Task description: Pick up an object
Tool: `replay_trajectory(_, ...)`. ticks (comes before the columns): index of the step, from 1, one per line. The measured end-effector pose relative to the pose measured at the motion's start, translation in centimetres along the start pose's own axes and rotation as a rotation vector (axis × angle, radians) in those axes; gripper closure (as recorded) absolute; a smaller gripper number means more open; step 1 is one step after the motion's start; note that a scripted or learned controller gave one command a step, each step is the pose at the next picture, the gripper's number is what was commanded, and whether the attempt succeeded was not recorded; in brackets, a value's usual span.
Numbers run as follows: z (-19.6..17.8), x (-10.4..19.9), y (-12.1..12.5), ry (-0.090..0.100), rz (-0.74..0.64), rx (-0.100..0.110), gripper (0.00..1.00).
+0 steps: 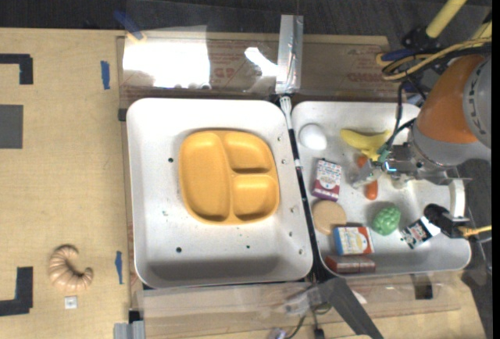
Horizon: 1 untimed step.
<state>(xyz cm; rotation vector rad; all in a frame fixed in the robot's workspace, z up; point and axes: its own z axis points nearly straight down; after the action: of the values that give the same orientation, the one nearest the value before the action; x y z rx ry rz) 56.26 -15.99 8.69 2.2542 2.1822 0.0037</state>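
Banana in right bin, long axis left-right; jaws state: cannot tell.

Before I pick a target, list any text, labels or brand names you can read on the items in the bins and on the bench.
Nothing reads clearly.
Small purple and white carton: printed front, too blurred to read.
Small orange and blue box: printed label, too small to read.
Black and white packet: markings unreadable.
Brown cardboard behind the bins: reddish printing, blurred by glare.
Small white tag on the bench: too small to read.
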Motion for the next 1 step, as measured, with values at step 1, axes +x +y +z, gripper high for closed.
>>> replay_trajectory(1,-1.23,0.02,0.20,-0.002,-0.002,-0.006,1.00)
